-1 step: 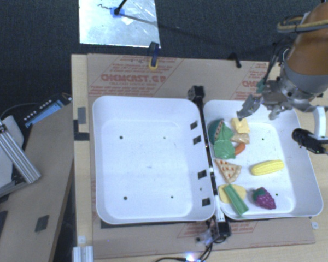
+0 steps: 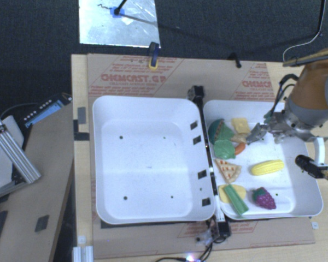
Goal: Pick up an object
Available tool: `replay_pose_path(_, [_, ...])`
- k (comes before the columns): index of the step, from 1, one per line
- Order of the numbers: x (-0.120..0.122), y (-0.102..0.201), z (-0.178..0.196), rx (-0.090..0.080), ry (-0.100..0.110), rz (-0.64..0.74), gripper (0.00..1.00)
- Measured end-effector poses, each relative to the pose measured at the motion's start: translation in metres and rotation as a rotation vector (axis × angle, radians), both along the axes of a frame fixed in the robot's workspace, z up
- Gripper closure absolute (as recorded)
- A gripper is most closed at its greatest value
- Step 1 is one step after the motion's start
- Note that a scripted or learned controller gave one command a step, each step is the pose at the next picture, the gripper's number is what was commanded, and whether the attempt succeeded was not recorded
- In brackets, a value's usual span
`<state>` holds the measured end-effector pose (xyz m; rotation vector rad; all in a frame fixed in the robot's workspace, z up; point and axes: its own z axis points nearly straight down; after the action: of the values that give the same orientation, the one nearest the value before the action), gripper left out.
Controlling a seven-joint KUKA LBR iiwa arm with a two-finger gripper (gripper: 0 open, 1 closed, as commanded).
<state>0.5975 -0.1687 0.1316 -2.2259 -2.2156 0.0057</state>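
Over the right bin (image 2: 311,201) — gripper (image 2: 255,135) hovering.
Grip state unclear; carrot (image 2: 239,149) lying just below-left of it — nearest.

I work in a robotics lab: my two white bins (image 2: 147,157) sit on a printed cardboard sheet (image 2: 134,76), aluminium framing (image 2: 11,152) stands left of them, and cables (image 2: 311,34) run over dark carpet behind them.

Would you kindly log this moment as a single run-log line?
end effector: over right bin, beside carrot | corn, grapes: resting in bin | phase: pick not done
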Motion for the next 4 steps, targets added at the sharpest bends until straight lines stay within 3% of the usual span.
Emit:
replay_pose_path(1, [-0.061, -0.005, -0.044, 0.003, -0.001, 0.005, 0.00])
replay_pose_path(2, [-0.016, -0.025, -0.046, 0.000, -0.009, 0.010, 0.00])
replay_pose_path(3, [0.018, 0.034, 0.196, -0.001, -0.023, 0.014, 0.00])
replay_pose_path(4, [0.032, 0.005, 0.045, 0.002, 0.001, 0.005, 0.00])
